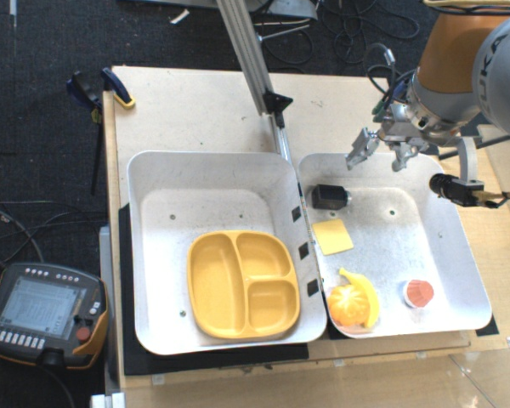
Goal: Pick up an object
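Hovering over the right bin (459, 253), the hand (381, 153) hangs open, holding nothing.

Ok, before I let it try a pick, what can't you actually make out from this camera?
- Arm: cut off by the right edge of the camera view; only the wrist and gripper show.
- Black block in the right bin: too small and dark to identify.
- Red-topped object: too small to tell what it is.
- Orange and yellow item: its shape is unclear, and it overlaps the bin's front rim.
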Tool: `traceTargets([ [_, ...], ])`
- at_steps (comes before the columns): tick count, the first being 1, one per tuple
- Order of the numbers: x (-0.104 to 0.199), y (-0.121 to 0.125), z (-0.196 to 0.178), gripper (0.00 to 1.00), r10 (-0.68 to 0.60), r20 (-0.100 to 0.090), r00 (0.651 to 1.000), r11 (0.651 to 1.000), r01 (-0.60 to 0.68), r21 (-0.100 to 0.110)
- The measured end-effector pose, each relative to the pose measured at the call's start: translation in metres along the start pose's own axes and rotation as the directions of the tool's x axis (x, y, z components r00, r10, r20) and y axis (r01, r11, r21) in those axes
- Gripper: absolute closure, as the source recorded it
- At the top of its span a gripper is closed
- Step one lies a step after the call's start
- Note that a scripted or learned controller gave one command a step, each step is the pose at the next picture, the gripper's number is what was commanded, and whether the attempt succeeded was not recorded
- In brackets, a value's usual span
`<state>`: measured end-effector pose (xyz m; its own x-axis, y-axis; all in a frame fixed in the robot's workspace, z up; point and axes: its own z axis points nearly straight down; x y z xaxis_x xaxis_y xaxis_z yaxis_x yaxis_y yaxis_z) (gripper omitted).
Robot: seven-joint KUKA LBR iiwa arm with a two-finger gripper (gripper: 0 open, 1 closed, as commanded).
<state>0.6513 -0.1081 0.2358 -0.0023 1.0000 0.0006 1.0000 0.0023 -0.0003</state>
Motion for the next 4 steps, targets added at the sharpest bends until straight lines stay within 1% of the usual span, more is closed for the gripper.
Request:
traceTargets([
  [1, 0.0, 0.0, 0.0, 0.0, 0.0, 0.0, 1.0, 1.0, 0.0, 0.0],
  [3, -0.004, -0.006, 0.088, 0.0, 0.003, 0.001, 1.0, 1.0, -0.003, 0.004],
  [4, -0.002, 0.0, 0.13, 0.0, 0.001, -0.004, 1.0, 1.0, -0.002, -0.011],
])
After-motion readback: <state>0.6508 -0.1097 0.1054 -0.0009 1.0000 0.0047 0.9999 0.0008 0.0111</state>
